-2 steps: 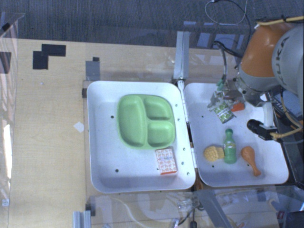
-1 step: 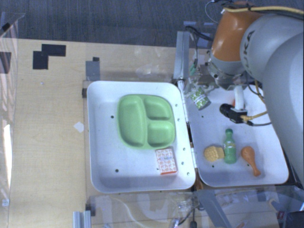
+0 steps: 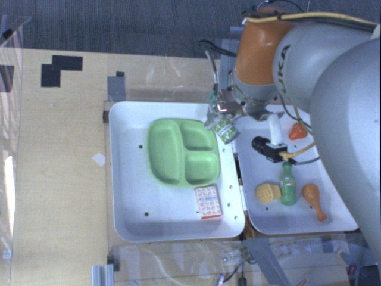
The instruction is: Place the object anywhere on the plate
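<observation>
Arm [image 3: 321, 70] hides right bin's [image 3: 297, 222] far rim and corner

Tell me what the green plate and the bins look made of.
Green plate: probably moulded plastic, matte; uniform colour, soft rounded compartment ridges. Left bin and right bin: likely white plastic, slightly glossy; smooth rounded rims with faint sheen.

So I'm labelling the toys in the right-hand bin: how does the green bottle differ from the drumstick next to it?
The green bottle is green with a narrow neck; the drumstick is orange-brown, with a fat end tapering to a thin one. The green bottle lies straight along the bin, touching the corn cob; the drumstick lies at a slant, apart on the other side. Both rest on the floor of the right bin.
</observation>
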You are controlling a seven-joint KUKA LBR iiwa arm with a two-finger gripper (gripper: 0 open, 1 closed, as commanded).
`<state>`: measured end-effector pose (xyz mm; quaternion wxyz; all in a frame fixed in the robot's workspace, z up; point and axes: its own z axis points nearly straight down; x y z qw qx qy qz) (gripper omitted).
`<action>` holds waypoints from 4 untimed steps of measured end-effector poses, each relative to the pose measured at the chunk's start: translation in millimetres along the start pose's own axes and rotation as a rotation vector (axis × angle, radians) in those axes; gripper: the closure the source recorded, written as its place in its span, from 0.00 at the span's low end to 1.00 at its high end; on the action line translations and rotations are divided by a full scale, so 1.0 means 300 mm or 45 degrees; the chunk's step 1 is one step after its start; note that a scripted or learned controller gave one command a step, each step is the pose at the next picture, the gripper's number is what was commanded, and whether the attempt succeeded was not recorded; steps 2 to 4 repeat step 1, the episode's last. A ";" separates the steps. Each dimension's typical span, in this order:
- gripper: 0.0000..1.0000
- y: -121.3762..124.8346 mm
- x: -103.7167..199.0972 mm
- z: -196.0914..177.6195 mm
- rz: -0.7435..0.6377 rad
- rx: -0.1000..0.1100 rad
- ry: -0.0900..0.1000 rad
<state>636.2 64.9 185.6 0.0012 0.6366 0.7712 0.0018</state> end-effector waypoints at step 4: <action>0.00 0.000 -0.001 0.000 0.000 0.000 -0.001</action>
